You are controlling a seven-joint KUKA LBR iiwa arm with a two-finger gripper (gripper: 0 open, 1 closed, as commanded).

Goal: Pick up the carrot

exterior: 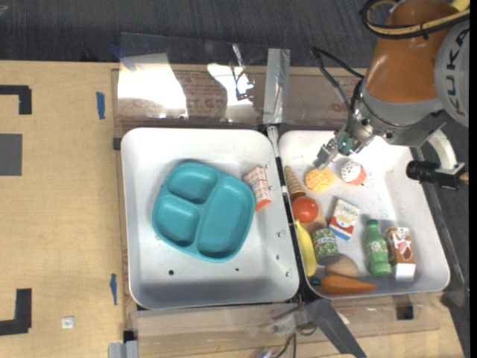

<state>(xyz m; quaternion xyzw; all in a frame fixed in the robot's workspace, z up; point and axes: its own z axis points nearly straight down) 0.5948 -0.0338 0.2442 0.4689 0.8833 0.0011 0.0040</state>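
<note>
The carrot [349,283] lies flat at the front edge of the right bin [425,207], close to the front wall. A brown lump [344,266] sits just behind it, with a green can [326,245] and a banana [305,250] near its left end. A green bottle [377,249] and a small carton [400,245] stand near its right end. The tool [335,149] hangs over the back of the same bin, well apart from the carrot, just behind a corn cob [320,179]. Its two fingers look a little apart with nothing between them. The back right of the bin floor is bare white. In the left bin [141,215] a blue tray [203,210] lies in the middle.
</note>
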